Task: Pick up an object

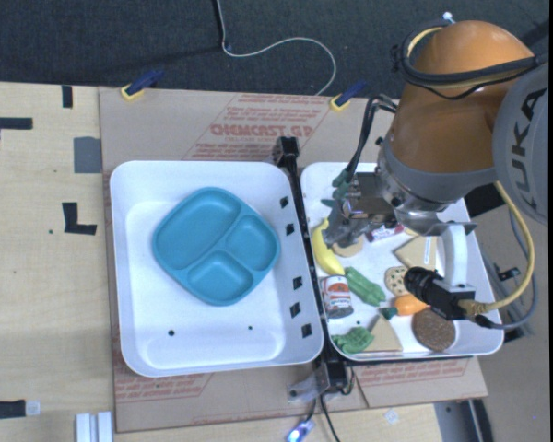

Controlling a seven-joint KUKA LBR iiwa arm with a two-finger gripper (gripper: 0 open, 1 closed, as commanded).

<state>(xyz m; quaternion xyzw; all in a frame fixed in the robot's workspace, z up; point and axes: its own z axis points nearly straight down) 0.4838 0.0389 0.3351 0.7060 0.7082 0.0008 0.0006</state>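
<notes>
My pincer [350, 224] is down in the right bin [484, 343], near its upper left corner; can't tell if it's apart or together. Banana [326, 254] sits just below-left of it, touching or nearly, long axis running up-down along the bin's left wall, slightly curved. Small can [337, 296] below that, green pieces [365, 285] to its right. Left bin [134, 247] holds a blue divided plate [217, 245], well left of me. Bins rest on cardboard [249, 132] over a wooden bench [28, 293].

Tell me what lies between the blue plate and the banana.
In the camera view, bare white floor of the left bin, then the black-clipped divider, separate the blue plate from the banana.
</notes>
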